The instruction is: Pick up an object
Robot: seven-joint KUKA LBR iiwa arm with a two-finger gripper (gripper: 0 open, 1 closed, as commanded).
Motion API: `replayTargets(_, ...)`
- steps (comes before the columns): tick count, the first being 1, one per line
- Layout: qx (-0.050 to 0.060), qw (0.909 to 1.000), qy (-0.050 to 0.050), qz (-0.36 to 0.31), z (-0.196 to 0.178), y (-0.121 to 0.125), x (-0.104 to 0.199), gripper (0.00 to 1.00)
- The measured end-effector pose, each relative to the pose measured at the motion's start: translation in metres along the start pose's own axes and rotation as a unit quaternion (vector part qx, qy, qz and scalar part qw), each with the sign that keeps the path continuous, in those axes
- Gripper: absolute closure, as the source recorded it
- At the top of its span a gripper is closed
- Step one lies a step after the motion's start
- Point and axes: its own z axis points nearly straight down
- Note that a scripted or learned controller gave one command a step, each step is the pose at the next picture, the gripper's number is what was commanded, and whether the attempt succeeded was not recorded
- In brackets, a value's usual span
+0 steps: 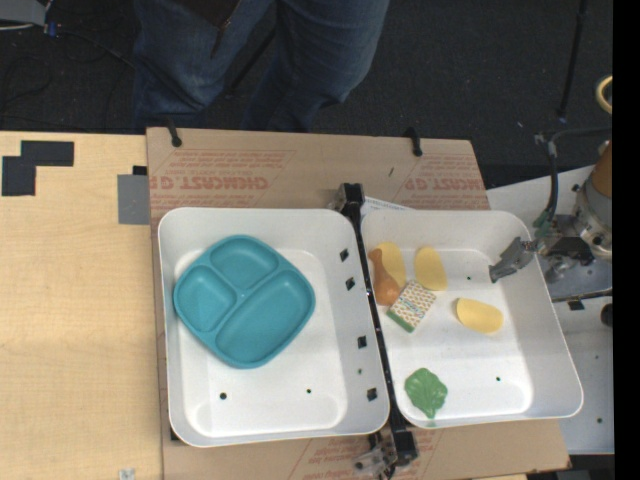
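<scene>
I am at the approach step — nothing picked yet. My hand [512,258] hangs over the right rim of the right bin [545,388], near its upper corner, and nothing sits between its fingers; whether they are spread or closed I cannot tell from this slant.

The choices all lie in that right bin. Nearest me is a yellow oval piece [479,315], lying alone on bare white floor. Further in, a second yellow piece [430,267] sits just beside a patterned green-and-white block [412,306], and an orange-and-yellow piece [385,273] crowds the divider between the bins. A green lump [426,391] rests low down, close to the front wall. The left bin [200,408] carries a teal divided plate [244,299].

My judgement: the nearest yellow oval is the best target — open room all round it, well clear of walls. The next move calls for travelling inward off the rim, centring above it, then descending. The cluster by the divider leaves little room for fingers, and the counter [70,298] beyond is no concern.
</scene>
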Motion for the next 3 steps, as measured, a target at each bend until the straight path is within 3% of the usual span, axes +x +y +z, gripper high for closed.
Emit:
replayTargets(1,-0.006,1.0000,-0.001,-0.001,-0.006,0.002,0.000,0.00)
replayTargets(2,-0.003,1.0000,0.000,-0.001,0.046,-0.008,-0.001,0.00)
replayTargets(3,-0.003,1.0000,0.000,-0.001,0.100,0.002,0.000,0.00)
